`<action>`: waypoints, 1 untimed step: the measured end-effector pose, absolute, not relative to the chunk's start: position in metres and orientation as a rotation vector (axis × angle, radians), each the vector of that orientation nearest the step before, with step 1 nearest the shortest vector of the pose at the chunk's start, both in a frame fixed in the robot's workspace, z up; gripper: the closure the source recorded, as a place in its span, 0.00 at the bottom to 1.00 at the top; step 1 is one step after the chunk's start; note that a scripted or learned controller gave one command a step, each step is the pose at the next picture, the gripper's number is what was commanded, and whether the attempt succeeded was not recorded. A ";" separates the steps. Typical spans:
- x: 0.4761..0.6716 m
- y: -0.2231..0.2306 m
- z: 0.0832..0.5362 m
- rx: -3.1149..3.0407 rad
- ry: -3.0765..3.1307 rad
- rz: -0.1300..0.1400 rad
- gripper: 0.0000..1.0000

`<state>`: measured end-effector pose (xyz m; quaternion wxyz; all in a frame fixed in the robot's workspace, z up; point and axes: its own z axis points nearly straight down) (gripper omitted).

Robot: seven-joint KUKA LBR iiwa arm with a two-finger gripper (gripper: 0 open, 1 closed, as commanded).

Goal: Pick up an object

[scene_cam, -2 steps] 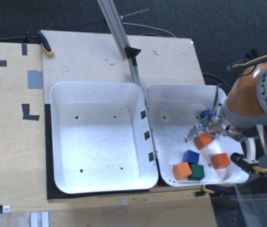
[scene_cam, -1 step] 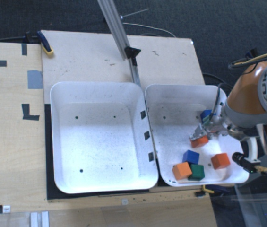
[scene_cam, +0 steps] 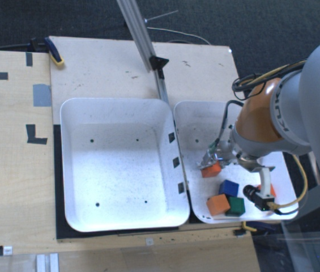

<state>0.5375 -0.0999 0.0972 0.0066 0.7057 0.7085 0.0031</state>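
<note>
Camera view: we see the arm [scene_cam: 278, 115] coming in from the right, over the right bin [scene_cam: 196, 115]. Grey links, orange band above the wrist.

We put the gripper [scene_cam: 212, 158] low in the right bin, about mid-depth and a bit left of the bin's centre. It sits directly over a small red-orange block [scene_cam: 210, 171], which pokes out just below the tip. The two look touching or nearly so; we can't say which. We can't tell whether the pincer is apart or together, since the wrist hides it from above. We see nothing clearly clamped, so we don't call the block held.

Other objects in the right bin, toward the near edge:
- blue block [scene_cam: 229, 188], just right of and below the red-orange one
- orange block [scene_cam: 218, 204], near the front wall
- green block [scene_cam: 236, 205], right beside the orange block, under the blue block

These three are bunched together, touching or close to it. A black part of the arm with cabling [scene_cam: 256, 196] hangs just right of them, with a bit of red behind it that we can't identify.

We see the left bin [scene_cam: 120, 163] alongside, its right wall against the right bin. A metal bar [scene_cam: 140, 30] slants down from the top of the view to the gap between the bins. A yellow-handled tool [scene_cam: 54, 51] lies on the bench at upper left, well apart from the bins.
</note>
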 end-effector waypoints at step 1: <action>0.605 -0.013 0.197 2.207 2.229 0.012 1.00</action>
